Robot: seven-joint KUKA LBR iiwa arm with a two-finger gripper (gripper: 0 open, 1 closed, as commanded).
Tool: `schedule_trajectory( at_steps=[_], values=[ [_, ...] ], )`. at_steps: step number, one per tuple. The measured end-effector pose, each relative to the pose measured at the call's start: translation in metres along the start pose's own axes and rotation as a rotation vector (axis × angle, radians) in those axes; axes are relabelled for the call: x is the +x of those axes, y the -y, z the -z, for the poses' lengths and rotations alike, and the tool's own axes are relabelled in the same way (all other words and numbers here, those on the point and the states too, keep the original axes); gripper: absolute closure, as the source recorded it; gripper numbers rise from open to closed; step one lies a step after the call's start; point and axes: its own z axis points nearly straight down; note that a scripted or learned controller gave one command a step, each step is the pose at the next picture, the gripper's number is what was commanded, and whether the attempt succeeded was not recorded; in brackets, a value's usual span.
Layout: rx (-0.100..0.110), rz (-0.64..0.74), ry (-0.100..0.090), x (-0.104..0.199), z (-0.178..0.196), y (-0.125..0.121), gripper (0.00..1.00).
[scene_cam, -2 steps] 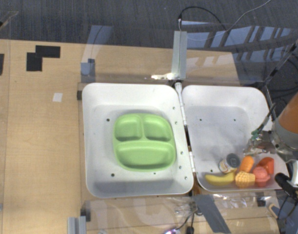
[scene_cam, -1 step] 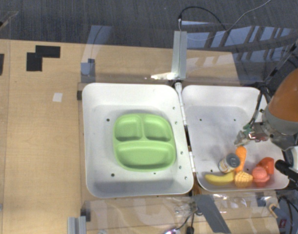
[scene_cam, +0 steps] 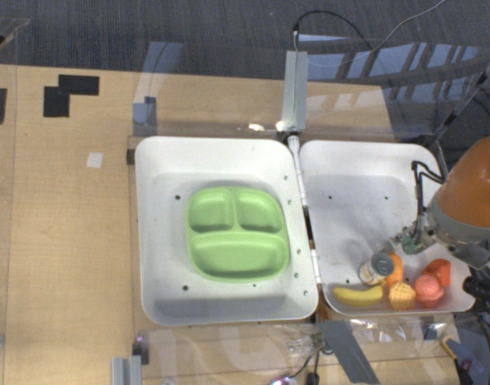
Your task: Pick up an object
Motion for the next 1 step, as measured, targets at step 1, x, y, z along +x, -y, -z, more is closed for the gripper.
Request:
schedule_trajectory(
  at_steps=[1],
  values=[
    [0.034, -0.232, -0.020, -0.0016, 0.1916, -0.0575, 1.00]
  ],
)
